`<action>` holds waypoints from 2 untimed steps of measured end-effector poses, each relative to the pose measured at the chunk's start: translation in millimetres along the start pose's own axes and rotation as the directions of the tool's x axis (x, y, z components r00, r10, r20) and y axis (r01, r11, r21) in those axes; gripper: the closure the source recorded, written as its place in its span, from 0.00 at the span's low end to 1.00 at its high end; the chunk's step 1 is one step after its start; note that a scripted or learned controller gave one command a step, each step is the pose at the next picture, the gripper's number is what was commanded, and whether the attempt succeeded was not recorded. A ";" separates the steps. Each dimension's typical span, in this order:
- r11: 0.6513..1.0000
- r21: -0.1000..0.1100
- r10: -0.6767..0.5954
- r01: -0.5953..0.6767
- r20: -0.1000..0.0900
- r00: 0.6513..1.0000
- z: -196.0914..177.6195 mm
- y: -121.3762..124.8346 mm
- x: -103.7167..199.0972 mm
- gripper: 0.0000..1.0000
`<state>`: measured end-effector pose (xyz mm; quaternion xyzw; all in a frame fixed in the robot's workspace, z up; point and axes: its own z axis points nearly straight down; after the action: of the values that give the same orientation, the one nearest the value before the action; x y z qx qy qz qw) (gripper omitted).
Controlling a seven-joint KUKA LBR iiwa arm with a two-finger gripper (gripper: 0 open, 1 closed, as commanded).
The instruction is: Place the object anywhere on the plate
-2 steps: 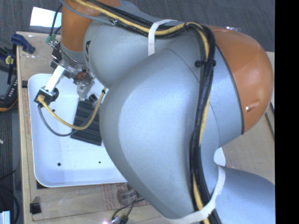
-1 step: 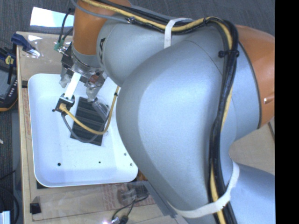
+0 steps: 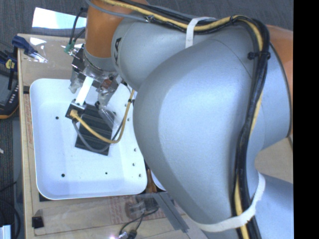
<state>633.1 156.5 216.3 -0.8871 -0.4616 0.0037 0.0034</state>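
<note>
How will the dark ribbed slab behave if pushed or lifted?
The dark ribbed slab lies flat with straight edges, so it is probably stiff and should slide on the smooth white bin floor rather than roll or tip. Being thin, it looks light, but its low edges may give the claw little to grip.

1. One white bin [image 3: 50,183] rests on the one tabletop [image 3: 75,210].
2. One dark, ribbed, flat rectangular object [image 3: 97,129] lies in that bin.
3. One grey arm [image 3: 199,108] reaches in, carrying one gripper [image 3: 99,94].
4. One blue-handled tool [image 3: 22,44] lies at the tabletop's far left corner.
5. One pale sheet [image 3: 52,19] lies beyond that corner.
6. One yellow-and-black device [image 3: 7,101] sits at the left edge.
7. One small black block [image 3: 37,222] sits at the tabletop's near left corner.
</note>
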 end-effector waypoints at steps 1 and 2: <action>0.998 -0.007 -0.067 0.067 -0.003 0.998 -92.2 -25.6 0.7 0.00; 0.998 -0.004 0.066 -0.066 0.001 0.998 -17.1 -60.5 26.4 0.00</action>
<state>598.9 212.8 233.9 -0.9018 -0.4320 0.0035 0.0011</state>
